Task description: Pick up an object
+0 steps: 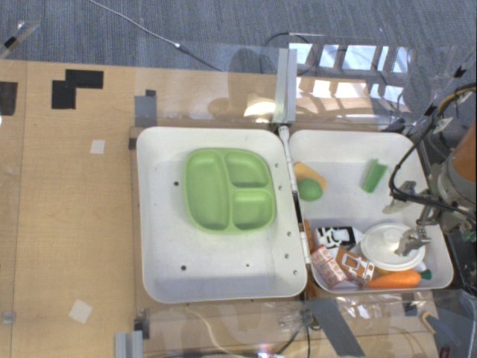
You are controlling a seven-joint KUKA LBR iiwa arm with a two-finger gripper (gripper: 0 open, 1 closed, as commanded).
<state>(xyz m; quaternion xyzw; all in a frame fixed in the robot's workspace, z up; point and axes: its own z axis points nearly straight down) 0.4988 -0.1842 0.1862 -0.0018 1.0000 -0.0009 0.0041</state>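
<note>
Over the right bin, fingers at white lid, spread unclear; lid likely light, stiff, slippery: best taken at the rim.

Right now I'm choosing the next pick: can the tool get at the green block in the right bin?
Probably yes: the green block lies alone on bare bin floor, nothing atop it, tool nearby.

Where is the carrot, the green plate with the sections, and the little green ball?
carrot (393, 280), camera view, middle of its orange body.
green plate (228, 189), camera view, ridge between its sections.
green ball (310, 190), camera view, middle of its round top.
</note>
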